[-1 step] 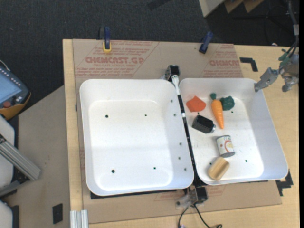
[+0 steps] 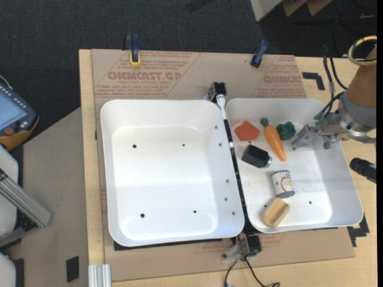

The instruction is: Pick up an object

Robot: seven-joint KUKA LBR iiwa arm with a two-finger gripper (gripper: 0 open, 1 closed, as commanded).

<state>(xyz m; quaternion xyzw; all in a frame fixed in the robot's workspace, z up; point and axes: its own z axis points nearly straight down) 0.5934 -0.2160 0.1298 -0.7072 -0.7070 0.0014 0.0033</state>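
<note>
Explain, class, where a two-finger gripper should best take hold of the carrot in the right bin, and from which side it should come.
Grip the carrot across its thicker orange body, just below the green top, probably coming straight down from above. It lies flat and long, so the fingers should close across its narrow width. The orange piece and black block lie close on its left, so keep clear of them.

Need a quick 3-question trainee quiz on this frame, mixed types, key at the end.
1. True or false: the carrot lies in the left bin.
2. Which thing lies nearest the right bin's front edge: A can, B cork-coloured block, C black block?
3. Fill in: the gripper sits just right of the ____ object.

Key: 1 false; 2 B; 3 green.
</note>
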